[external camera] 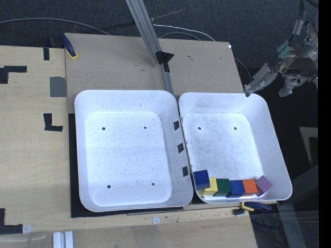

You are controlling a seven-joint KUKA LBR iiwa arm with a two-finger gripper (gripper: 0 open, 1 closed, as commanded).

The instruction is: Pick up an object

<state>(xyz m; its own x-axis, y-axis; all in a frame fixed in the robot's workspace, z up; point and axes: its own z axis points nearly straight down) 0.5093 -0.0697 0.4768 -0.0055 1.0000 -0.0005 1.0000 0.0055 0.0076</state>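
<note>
My claw (pixel 271 84) hung with its fingers spread and nothing between them, beyond the right bin's (pixel 274 133) far corner, while the blocks (pixel 230 186) sat well below it in a row against the near wall, probably light, stiff, best pinched across flat sides.

We count two white bins (pixel 126 99) and six small blocks (pixel 228 186): two blue, one yellow, one green, one orange, one purple, all well below the tool (pixel 271 81).
</note>
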